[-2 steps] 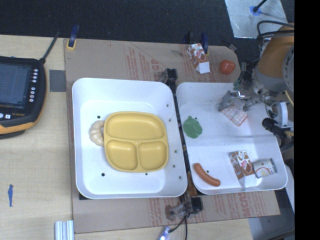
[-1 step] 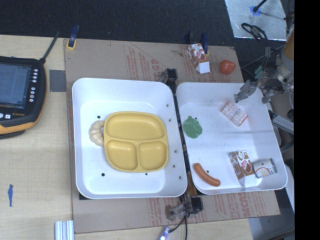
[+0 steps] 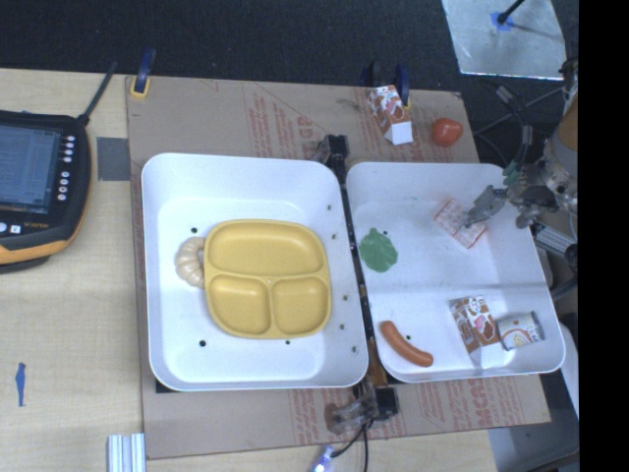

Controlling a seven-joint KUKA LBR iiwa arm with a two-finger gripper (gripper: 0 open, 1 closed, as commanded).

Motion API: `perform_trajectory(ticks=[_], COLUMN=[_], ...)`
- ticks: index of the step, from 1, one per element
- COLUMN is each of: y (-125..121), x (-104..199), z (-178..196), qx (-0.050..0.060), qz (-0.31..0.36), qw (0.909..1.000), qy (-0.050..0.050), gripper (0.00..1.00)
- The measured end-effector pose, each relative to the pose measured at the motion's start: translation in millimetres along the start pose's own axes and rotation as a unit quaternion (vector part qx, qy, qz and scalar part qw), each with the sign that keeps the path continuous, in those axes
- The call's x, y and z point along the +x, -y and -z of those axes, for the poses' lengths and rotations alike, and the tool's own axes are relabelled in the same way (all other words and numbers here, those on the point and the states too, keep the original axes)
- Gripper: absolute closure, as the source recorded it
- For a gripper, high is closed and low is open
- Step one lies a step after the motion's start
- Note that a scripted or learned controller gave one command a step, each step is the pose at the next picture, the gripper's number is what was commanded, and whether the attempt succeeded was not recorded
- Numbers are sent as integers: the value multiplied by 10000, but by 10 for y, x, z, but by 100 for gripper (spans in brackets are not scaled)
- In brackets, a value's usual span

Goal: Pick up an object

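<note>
My gripper [image 3: 501, 214] hangs over the upper right part of the right bin [image 3: 511, 264], open, with nothing between its fingers. Its left finger [image 3: 481, 208] reaches just above the right edge of a small pink-and-white packet [image 3: 456, 220] lying on the bin floor. Further left lies a green leafy toy [image 3: 377, 250]. Near the front rim rest an orange sausage [image 3: 406, 343], a brown-and-white carton [image 3: 472, 323] and a small can [image 3: 520, 330] on its side.
The left bin [image 3: 177, 195] holds a yellow divided plate [image 3: 266, 276] with a beige pastry [image 3: 188, 261] at its left edge. Behind the right bin stand a small carton [image 3: 391, 114] and a red tomato [image 3: 447, 131]. A teach pendant [image 3: 34, 180] lies far left.
</note>
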State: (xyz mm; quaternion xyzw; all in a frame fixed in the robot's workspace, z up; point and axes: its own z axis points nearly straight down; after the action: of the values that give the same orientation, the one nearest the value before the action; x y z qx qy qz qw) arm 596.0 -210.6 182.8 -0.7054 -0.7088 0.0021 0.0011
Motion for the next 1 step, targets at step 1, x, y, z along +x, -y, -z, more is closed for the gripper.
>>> perform_trajectory(ticks=[1], y=[770], x=[131], z=[-757], qx=[11], qz=[1], qw=[10000], qy=[-11], gripper=[0])
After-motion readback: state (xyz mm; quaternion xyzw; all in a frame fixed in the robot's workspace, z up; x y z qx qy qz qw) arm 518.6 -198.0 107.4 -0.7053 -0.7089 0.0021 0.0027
